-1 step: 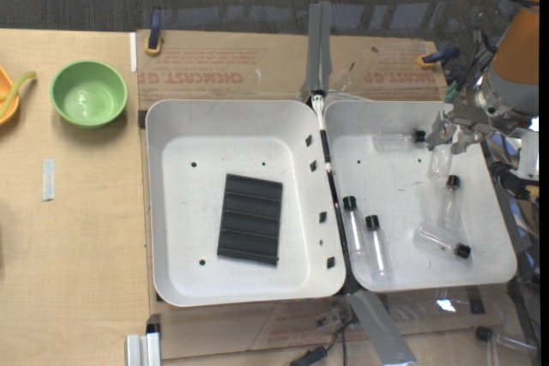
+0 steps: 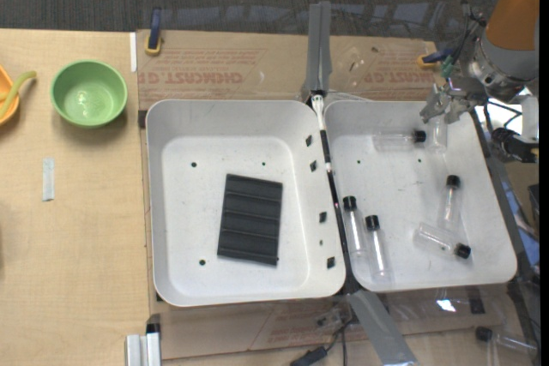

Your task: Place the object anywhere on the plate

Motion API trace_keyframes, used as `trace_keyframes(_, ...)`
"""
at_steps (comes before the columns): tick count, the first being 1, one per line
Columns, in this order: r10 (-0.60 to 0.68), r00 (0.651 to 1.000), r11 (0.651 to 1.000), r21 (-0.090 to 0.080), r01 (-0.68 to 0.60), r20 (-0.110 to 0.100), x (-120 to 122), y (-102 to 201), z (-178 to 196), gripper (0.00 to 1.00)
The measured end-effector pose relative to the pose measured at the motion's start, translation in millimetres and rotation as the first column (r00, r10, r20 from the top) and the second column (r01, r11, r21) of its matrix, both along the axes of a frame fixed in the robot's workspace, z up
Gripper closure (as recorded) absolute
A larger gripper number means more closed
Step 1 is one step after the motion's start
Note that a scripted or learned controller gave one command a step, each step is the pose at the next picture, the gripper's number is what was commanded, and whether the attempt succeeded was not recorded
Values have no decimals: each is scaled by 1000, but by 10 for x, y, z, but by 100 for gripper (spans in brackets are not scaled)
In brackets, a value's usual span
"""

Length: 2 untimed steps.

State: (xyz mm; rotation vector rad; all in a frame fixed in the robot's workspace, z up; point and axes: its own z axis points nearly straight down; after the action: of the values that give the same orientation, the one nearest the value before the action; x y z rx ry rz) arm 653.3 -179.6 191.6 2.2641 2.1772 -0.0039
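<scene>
The plate (image 2: 250, 219) is a black ridged rectangle lying flat in the left bin (image 2: 171, 133). Several clear tubes with black caps lie in the right bin (image 2: 403, 270): one (image 2: 396, 140) near the far wall, two (image 2: 353, 227) (image 2: 377, 249) side by side at the near left, and two more (image 2: 450, 201) (image 2: 439, 239) at the right. My gripper (image 2: 440, 109) hangs over the far right corner of the right bin, just beyond the capped end of the far tube. Whether it touches that tube is unclear.
A green bowl (image 2: 89, 93) and an orange object (image 2: 7, 99) sit on the wooden table at the left, with a small white strip (image 2: 48, 180) nearer. Cardboard (image 2: 223, 64) lies under both bins. Clamps (image 2: 154, 39) (image 2: 433, 59) hold its far edge.
</scene>
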Motion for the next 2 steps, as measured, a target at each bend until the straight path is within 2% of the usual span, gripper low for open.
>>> trace_keyframes(1, 6, 1000, 1000, 0, -6, 1, 58, 0, 937, 100)
trace_keyframes(2, 83, 996, 997, -4, -82, 23, 117, 796, -760, 100)
